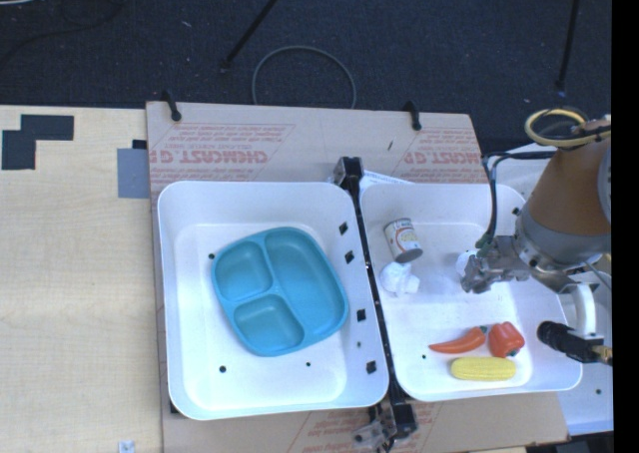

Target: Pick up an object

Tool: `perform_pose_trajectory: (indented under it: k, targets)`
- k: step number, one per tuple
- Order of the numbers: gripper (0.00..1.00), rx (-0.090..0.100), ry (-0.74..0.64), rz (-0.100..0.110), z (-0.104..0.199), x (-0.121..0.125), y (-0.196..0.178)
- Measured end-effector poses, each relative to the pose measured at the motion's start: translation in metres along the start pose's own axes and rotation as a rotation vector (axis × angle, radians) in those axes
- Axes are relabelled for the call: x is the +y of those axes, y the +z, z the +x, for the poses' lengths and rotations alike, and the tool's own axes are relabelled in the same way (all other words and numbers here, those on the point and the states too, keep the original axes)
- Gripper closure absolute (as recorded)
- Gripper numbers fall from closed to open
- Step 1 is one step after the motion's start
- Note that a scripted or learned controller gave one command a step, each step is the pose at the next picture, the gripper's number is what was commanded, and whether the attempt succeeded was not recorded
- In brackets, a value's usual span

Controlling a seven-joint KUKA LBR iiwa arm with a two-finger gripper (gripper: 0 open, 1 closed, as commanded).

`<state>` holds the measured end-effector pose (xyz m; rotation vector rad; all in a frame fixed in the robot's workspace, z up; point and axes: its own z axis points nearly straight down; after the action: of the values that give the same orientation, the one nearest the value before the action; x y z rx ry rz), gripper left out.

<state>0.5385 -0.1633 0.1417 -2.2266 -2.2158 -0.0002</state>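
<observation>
Two white bins, as I see them.
Left bin (190, 241) holds a blue tray (280, 289); right bin (439, 381), a can (401, 238) at 11 o'clock, corn (483, 369) at 5. Jaws' state: cannot tell.

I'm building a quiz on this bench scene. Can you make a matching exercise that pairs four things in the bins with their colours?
Things:
1. tray
2. corn
3. chili
4. tissue

Colours:
A. white
B. orange-red
C. blue
D. yellow

Pairs: 1-C, 2-D, 3-B, 4-A
</observation>
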Motion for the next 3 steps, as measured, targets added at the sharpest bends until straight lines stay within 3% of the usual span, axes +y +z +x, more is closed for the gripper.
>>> perform_pose_trajectory:
  k: [1, 2, 3]
  targets:
    - [1.0, -0.001, -0.006, -0.003, 0.001, 0.009, -0.059]
    - [1.0, -0.001, -0.006, 0.0, 0.0, 0.009, -0.091]
    - [1.0, 0.001, -0.007, 0.003, 0.048, 0.012, -0.08]
